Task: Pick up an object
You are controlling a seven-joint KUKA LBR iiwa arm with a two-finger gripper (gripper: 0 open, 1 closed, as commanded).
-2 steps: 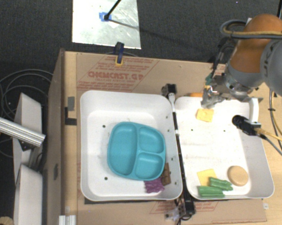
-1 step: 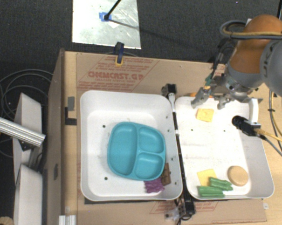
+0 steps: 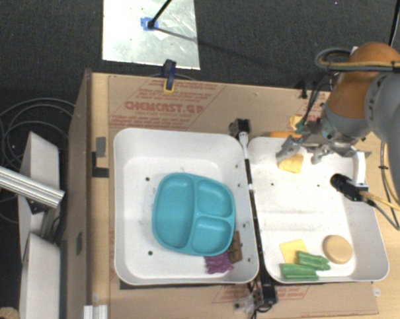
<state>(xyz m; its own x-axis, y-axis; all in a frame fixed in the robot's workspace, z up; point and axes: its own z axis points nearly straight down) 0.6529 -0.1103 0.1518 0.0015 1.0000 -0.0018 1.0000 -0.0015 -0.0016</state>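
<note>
The arm reaches in over the right bin [image 3: 374, 259], its gripper [image 3: 303, 152] spread apart above a yellow piece [image 3: 292, 164] near the far wall; open floor lies mid-bin.

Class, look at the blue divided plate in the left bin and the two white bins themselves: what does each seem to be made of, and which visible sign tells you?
Divided plate: probably moulded plastic, matte to satin; even turquoise colour, rounded compartment ridges, only soft highlights.
White bins: likely thin formed plastic, smooth and slightly glossy; rounded corners, rolled rims, uniform white. Painted metal cannot be ruled out.
</note>
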